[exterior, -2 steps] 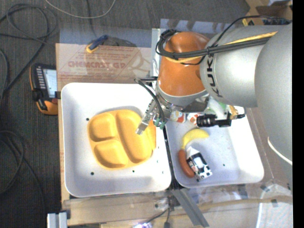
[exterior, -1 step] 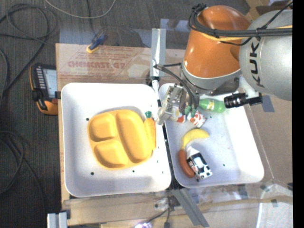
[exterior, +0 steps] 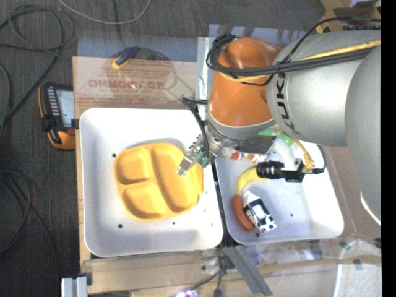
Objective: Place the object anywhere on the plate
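The gripper [exterior: 190, 161] hangs over the right rim of the yellow plate [exterior: 148, 184], with a small green piece [exterior: 203, 159] at its tip; whether it grasps that piece I cannot tell. The release would best come further inward, over a hollow, so nothing rolls off. The plate lies mid left bin [exterior: 99, 228], nearer its right edge. Cables [exterior: 18, 23] trail over dark carpet beyond.

Orange handheld pendant [exterior: 57, 116], floor cables [exterior: 93, 5]

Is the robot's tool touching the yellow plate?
Cannot tell. In the camera view the tool overlaps the plate's right edge from above, so neither contact nor a gap shows plainly.
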`<state>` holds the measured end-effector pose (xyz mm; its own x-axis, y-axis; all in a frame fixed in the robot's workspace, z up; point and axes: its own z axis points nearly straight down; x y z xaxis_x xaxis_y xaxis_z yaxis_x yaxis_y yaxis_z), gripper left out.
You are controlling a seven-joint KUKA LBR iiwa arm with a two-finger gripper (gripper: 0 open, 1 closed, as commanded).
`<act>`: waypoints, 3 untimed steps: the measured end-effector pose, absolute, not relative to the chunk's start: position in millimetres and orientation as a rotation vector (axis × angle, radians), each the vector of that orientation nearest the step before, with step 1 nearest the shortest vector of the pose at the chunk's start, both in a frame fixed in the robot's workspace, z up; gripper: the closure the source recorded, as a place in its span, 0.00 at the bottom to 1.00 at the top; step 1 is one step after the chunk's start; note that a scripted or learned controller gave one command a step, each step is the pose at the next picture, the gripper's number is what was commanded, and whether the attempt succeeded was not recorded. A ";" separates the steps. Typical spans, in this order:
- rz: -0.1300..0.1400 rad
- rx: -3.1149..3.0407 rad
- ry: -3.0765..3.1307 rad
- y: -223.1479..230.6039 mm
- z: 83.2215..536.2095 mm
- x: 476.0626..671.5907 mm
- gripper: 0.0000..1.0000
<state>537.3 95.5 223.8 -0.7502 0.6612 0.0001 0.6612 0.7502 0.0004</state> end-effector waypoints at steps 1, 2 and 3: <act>0.000 0.655 3.072 52.7 254.9 484.4 1.00; -0.002 1.128 2.935 151.2 181.3 482.9 1.00; -0.004 1.477 2.770 72.5 260.4 551.0 1.00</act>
